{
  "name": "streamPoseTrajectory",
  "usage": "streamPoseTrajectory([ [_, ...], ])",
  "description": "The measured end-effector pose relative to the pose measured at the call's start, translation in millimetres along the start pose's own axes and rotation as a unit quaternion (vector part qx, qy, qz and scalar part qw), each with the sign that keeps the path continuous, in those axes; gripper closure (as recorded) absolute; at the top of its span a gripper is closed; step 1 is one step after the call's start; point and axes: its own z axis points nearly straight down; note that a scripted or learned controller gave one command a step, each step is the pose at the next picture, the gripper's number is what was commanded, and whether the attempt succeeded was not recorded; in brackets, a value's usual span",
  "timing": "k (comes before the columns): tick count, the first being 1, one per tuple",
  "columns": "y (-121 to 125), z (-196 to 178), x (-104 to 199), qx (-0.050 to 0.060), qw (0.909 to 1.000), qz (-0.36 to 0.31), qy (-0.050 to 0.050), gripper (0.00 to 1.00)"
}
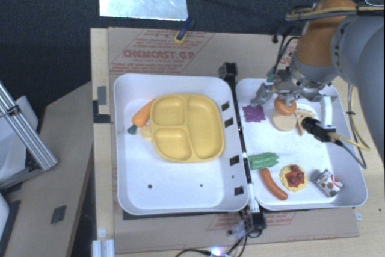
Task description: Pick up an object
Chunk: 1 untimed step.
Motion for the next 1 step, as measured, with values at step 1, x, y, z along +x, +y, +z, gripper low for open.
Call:
streamPoseTrajectory([
  [1,2.5,37.3,-3.7,-0.007,1.0000,0.000,-0.001,0.00],
])
